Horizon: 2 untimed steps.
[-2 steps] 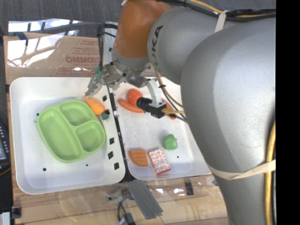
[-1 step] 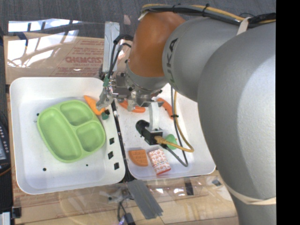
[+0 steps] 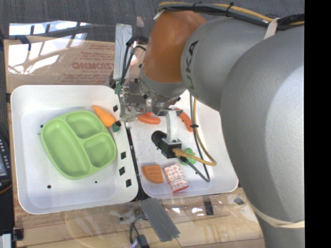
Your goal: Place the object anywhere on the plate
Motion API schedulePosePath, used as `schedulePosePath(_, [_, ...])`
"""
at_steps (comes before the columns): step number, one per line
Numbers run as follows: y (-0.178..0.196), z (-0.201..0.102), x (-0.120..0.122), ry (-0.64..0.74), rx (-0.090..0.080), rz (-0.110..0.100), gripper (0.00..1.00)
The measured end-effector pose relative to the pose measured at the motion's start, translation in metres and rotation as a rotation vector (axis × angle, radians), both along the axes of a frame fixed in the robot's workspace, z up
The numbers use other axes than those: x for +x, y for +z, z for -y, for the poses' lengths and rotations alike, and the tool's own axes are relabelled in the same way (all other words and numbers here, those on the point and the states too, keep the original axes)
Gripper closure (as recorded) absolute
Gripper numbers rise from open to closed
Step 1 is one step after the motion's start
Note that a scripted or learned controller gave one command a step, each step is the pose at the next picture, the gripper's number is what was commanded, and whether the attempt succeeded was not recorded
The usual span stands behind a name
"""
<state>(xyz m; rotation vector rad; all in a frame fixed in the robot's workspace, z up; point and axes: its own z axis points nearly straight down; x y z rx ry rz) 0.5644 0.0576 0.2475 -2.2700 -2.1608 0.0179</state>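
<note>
A green plate (image 3: 78, 143) with three compartments lies in the left bin (image 3: 31, 190). An orange toy carrot (image 3: 104, 115) with a green tip rests at the plate's upper right rim, partly on the bin floor beside the divider. My gripper (image 3: 125, 111) hangs just right of the carrot, over the wall between the two bins, under the orange-banded wrist. The wrist hides whether anything touches the carrot.
The right bin (image 3: 222, 164) holds a red-orange piece (image 3: 149, 119), another orange piece (image 3: 185, 120), a small green item (image 3: 188, 154), a waffle-like orange square (image 3: 153, 173) and a red-and-white packet (image 3: 176, 178). The big grey arm covers the right side.
</note>
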Motion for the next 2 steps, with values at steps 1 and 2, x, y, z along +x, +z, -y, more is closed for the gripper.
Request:
schedulePosePath(1, [0.0000,-0.0001,0.0000,0.000,0.000,0.000,0.00])
schedulePosePath(2, [0.0072,-0.0001,0.0002,0.005,-0.001,-0.006,1.00])
